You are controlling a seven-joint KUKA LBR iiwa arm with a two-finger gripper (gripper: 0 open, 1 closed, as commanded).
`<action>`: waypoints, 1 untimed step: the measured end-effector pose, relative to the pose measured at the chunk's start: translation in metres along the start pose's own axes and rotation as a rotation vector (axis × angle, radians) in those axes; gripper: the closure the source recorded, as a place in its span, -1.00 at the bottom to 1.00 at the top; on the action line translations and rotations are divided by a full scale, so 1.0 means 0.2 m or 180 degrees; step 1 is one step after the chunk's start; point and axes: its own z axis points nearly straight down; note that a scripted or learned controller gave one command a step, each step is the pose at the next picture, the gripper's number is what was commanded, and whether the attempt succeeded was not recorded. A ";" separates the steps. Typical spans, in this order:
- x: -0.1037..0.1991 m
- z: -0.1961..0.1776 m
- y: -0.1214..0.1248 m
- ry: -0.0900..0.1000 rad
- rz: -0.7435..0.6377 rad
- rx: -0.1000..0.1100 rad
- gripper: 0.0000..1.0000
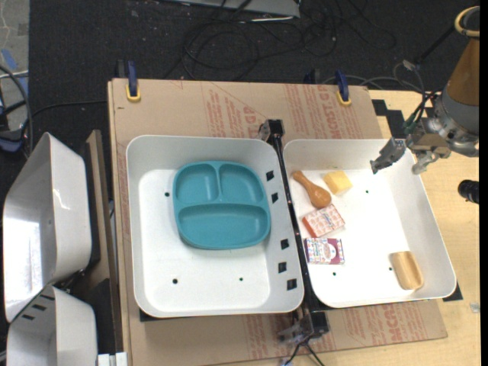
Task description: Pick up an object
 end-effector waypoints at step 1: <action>0.00 -0.04 0.01 -0.0008 -0.0011 -0.0043 -1.00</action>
